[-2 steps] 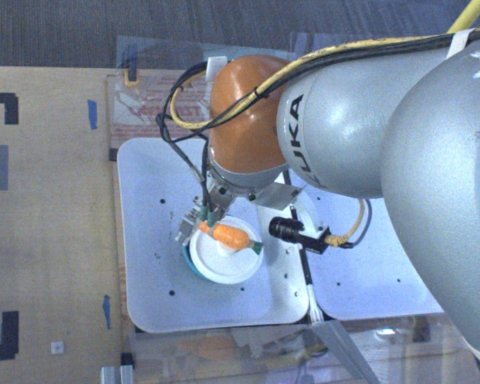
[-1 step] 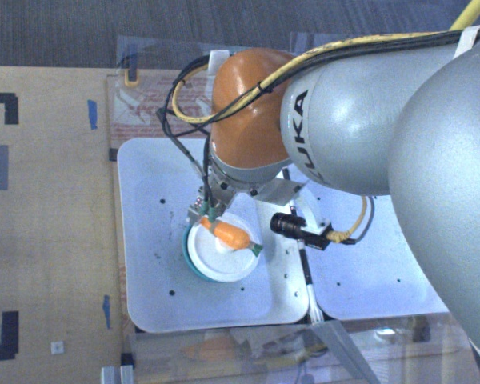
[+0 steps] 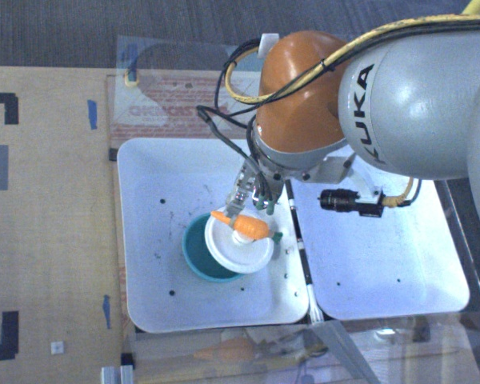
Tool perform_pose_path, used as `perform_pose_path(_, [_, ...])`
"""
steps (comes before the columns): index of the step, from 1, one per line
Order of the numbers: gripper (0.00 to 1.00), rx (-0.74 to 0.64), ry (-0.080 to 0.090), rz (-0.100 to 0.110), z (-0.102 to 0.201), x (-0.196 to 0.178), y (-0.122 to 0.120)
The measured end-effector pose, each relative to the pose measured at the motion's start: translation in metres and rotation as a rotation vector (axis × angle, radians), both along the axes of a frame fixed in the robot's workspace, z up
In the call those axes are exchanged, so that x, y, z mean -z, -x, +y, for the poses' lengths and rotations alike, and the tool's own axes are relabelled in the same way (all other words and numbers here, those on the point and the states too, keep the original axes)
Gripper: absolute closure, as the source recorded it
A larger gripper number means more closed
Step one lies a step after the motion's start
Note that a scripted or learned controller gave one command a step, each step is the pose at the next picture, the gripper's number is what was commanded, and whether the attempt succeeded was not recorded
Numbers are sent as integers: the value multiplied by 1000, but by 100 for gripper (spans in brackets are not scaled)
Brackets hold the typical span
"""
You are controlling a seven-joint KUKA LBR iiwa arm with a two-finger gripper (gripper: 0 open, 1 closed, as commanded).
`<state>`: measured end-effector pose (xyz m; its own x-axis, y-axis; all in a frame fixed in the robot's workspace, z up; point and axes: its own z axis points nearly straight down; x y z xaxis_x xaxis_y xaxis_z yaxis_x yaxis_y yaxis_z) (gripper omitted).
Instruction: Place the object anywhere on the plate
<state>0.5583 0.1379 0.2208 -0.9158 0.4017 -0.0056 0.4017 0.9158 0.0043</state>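
Camera view, carrot lying across white plate, tip pointing left, jaws above, state unclear

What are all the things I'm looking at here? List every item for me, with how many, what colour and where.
Bins: two, white, side by side on the bench; left bin, right bin.
Plate: one, white, in the left bin, resting partly on the teal dish.
Dish: one, teal, in the left bin, under the plate's left side.
Carrot-like object: one, orange, lying on the plate's upper edge.
Bench: one, tan with blue tape marks, under and left of the bins.
Arm: one, grey with an orange band, reaching in from the right.
Pincer: one, metallic, just above the orange object.
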Motion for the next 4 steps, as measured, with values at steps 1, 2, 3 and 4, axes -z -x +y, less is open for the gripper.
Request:
perform_pose_path(1, [100, -242, 0, -1, 49, 45, -38])
perform_pose_path(2, [100, -445, 2, -3, 10, 35, -64])
perform_pose_path(3, [100, -612, 3, -5, -31, 45, -88])
perform_pose_path(4, [100, -849, 4, -7, 12, -63, -110])
